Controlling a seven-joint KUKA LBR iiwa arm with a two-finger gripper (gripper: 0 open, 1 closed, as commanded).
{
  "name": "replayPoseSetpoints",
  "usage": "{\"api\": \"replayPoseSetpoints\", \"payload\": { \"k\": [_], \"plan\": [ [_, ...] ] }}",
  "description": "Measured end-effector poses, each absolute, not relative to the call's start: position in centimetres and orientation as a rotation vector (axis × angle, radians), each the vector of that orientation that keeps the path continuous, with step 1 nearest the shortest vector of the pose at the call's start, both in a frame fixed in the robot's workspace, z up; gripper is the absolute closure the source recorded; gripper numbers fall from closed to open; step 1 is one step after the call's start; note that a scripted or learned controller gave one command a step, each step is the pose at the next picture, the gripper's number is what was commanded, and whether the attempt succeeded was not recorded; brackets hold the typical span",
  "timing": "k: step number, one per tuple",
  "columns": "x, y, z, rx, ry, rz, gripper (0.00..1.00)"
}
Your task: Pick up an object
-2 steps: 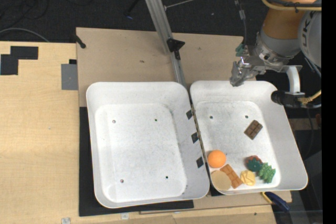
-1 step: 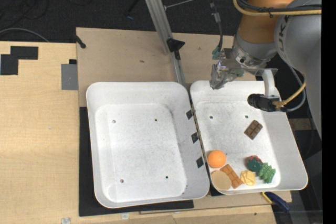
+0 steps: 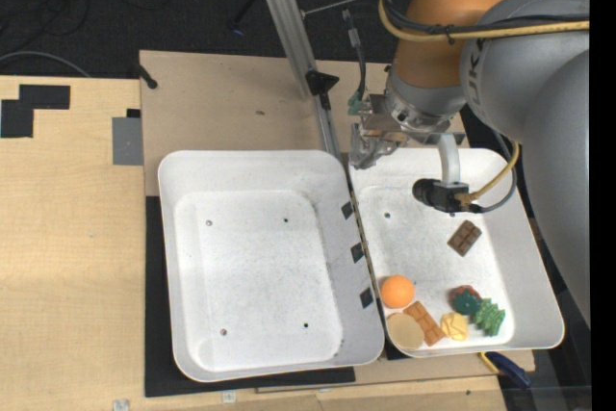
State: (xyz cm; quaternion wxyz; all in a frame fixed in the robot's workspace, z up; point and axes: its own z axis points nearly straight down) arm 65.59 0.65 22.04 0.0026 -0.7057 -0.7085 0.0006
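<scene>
Nearest the front edge of the right bin (image 3: 539, 327) sit the small things: a tan disc (image 3: 404, 332), an orange-brown stick (image 3: 423, 322), a yellow piece (image 3: 454, 326), a green piece (image 3: 488, 315) and an orange ball (image 3: 397, 291). Further back lies a brown chocolate piece (image 3: 464, 238). The left bin (image 3: 183, 207) sits alongside. Farthest back, the gripper (image 3: 369, 147) hovers at the right bin's rear corner, holding nothing I can see.

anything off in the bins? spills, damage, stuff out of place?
Nothing stands out. The orange ball, tan wafer and green toy cluster in the right bin's near corner; the brown chocolate piece lies apart, tilted but intact. The gripper sits over the bin's far left corner.
</scene>
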Motion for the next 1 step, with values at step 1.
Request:
{"api": "replayPoseSetpoints", "payload": {
  "k": [1],
  "plan": [
    [65.87,6.68,21.69,-2.215,-2.224,0.000,1.00]
  ]
}}
